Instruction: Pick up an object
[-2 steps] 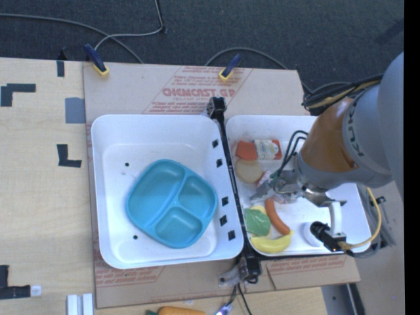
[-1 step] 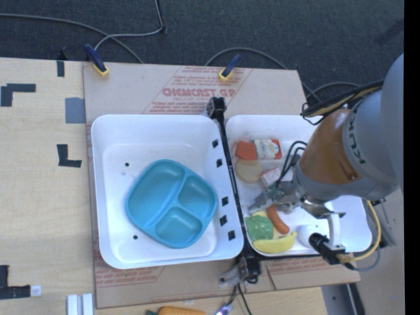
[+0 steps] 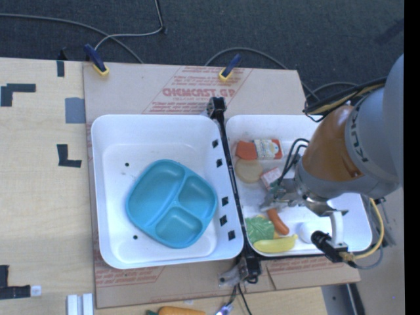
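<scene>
Gripper (image 3: 274, 199) over right bin (image 3: 357, 231), fingers' state can't tell; descend straight onto carrot (image 3: 279, 222), avoid banana (image 3: 274, 245).

Dark carpet (image 3: 262, 18) lies beyond the pale wooden bench (image 3: 33, 195).

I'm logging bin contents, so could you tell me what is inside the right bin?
In the right bin: a banana, green item, sausage, tan disc, orange-capped package. The arm covers the rest.
</scene>
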{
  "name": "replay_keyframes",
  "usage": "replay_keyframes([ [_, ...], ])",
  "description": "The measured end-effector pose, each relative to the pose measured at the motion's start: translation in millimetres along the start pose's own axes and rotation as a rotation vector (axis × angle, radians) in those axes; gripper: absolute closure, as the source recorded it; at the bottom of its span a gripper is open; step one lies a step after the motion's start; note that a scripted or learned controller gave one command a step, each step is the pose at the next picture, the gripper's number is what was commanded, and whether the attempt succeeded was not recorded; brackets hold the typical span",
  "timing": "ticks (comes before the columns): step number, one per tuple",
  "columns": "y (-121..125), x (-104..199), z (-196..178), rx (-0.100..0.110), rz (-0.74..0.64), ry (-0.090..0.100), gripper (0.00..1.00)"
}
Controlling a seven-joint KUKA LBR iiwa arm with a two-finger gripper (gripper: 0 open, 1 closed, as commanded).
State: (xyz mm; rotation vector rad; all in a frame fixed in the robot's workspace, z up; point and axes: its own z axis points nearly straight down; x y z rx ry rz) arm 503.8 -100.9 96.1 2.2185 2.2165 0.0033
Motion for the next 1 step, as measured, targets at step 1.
replay_keyframes([
  [1, 11.8, 72.5, -88.3, 0.006, -0.003, 0.003, 1.0],
])
